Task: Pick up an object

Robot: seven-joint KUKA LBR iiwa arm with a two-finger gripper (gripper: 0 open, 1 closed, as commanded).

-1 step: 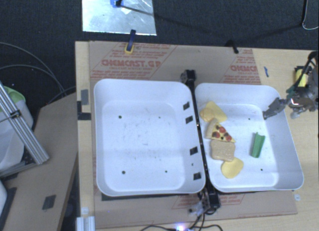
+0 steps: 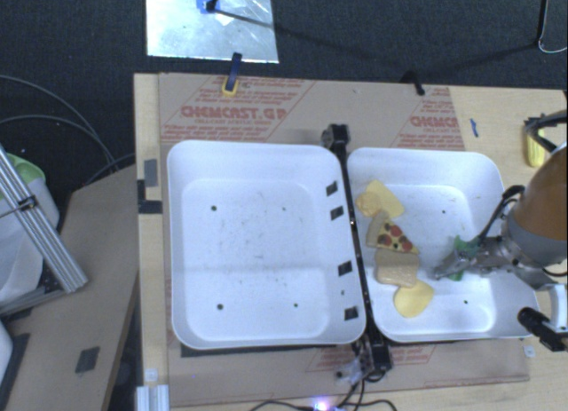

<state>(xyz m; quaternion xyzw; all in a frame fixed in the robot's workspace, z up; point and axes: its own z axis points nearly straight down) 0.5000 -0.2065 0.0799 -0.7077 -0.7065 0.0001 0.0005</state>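
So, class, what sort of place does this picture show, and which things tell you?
Probably a robot test lab: a robot arm reaches over two white bins on a cardboard-covered bench, with toy food and loose cables.

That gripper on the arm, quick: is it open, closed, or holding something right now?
Gripper: low in the right bin, by a small green thing; whether it is open, closed or holding anything cannot be told.
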